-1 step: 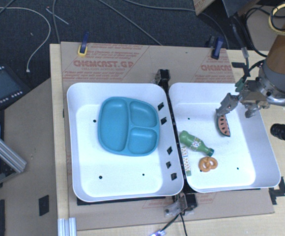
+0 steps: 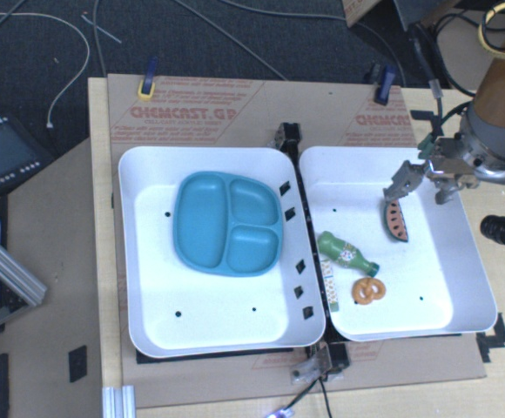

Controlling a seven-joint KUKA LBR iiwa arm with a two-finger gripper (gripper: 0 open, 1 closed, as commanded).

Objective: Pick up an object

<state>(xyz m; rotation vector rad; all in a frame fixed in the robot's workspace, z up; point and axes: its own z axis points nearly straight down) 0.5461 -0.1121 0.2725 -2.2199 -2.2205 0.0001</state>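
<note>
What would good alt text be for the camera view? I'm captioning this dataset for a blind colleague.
A grey robot arm reaches in from the right, its gripper open above the right bin, just over a watermelon slice. That bin also holds a green bottle and a pretzel; the left bin holds a blue divided plate.

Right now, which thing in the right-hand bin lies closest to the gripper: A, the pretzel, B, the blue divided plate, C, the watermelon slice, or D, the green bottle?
C. The watermelon slice lies just below and left of the gripper, while the green bottle and the pretzel sit lower in the right bin, and the blue divided plate rests in the left bin.
</note>
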